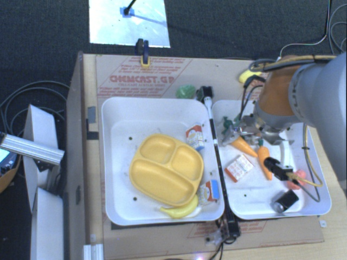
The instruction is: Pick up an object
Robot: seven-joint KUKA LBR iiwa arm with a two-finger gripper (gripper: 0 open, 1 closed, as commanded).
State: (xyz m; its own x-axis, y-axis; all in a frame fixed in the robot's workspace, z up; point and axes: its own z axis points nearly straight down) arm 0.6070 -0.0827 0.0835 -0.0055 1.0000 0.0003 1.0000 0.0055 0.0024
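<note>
Gripper [242, 128] low in right bin [314, 205], approx. touching carrot [243, 145].

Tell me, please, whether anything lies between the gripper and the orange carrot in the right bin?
Nothing visible does. The gripper hangs at the upper end of the orange carrot in the right bin; the small red-and-white box lies below it, off to the side.
</note>
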